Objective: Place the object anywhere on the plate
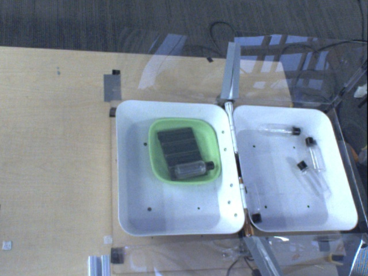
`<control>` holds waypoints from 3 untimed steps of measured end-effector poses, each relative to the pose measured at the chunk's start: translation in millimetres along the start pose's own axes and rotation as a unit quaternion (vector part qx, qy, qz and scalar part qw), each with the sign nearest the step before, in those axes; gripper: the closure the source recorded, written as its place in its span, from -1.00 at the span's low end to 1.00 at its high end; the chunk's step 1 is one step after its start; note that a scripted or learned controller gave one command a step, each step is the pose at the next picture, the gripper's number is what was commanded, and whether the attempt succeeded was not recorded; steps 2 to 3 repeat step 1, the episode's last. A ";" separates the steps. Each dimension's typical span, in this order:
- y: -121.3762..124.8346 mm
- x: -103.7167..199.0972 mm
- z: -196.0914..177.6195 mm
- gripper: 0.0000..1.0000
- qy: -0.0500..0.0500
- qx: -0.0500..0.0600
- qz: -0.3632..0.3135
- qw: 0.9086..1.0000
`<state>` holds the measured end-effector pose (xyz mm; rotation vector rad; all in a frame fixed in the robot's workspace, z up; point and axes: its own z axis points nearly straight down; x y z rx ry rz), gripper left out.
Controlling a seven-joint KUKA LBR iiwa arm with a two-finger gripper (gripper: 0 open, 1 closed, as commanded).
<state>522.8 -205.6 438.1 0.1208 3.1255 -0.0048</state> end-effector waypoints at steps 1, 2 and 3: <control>0.0 0.0 0.0 -1.00 0.000 0.000 0.000 1.000; 0.0 0.0 0.0 -1.00 0.000 0.000 0.000 1.000; 0.0 0.0 0.0 -1.00 0.000 0.000 0.000 1.000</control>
